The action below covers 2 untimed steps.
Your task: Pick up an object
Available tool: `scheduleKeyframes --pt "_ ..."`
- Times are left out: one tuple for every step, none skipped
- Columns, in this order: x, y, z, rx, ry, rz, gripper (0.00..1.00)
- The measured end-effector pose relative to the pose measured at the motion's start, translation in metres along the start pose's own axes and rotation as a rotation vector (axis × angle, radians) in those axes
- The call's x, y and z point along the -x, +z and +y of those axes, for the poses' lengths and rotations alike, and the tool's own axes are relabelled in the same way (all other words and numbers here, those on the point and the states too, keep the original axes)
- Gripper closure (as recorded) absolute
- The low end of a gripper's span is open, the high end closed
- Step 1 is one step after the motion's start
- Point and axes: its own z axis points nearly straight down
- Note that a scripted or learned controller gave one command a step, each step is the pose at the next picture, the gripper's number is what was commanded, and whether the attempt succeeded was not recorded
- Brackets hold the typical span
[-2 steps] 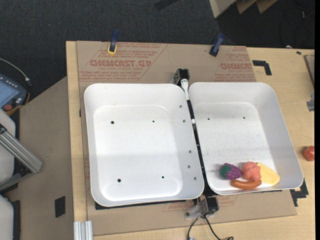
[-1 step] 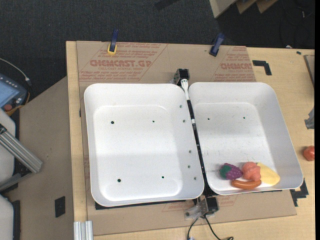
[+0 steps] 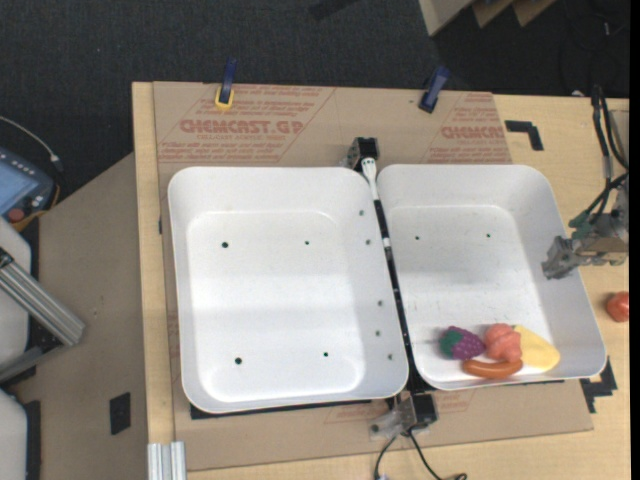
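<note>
Item 1, right bin (image 3: 530, 193): sitting in the right half of the frame and carrying the whole stock. A purple grape cluster (image 3: 462, 343), a reddish-orange piece (image 3: 505, 341), a yellow piece (image 3: 540, 353) and an orange sausage-shaped piece (image 3: 492, 369) are lying bunched and touching in its lower right corner, probably because the floor is sloping them against the wall.

Item 2, left bin (image 3: 200, 198): lying just beside it, the two rims meeting at centre frame.

Item 3, gripper (image 3: 566, 256): hanging at the right edge of the frame, over the right bin's outer rim, well above the cluster in the picture. Little of the arm is entering the frame. Whether its jaws are apart or together cannot be told, and nothing is showing as held.

Item 4, small orange-red object (image 3: 618, 307): resting on the bench outside the bins, lower right.
</note>
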Motion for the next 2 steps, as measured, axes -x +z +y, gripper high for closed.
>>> scheduleKeyframes --pt "0.032 0.025 0.003 0.004 0.006 -0.004 1.0" --pt "0.031 0.013 0.004 0.011 0.004 -0.006 1.0"
